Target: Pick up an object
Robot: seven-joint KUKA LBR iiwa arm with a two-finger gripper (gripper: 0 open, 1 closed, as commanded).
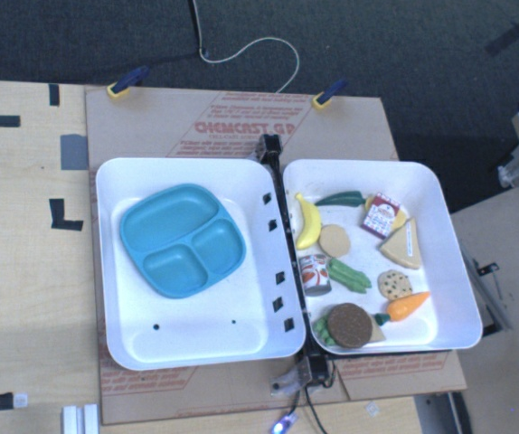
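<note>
A brown cardboard sheet (241, 125) lies on a light wooden bench (24, 269), and two shallow white bins sit on it side by side. The pincer is out of the picture, so its state cannot be told.

The left white bin (142, 333) holds a blue plastic tray with three sections (182, 240).

The right white bin (440, 233) is full of toy food packed close together: a yellow banana (307, 221), a small red and white can (315, 274), a green pea pod (349, 275), a dark brown round patty (349, 325), an orange carrot (408, 306), a spotted cookie (393, 284), a pale cheese wedge (403, 245) and a small red box (381, 215). Many touch each other.
</note>
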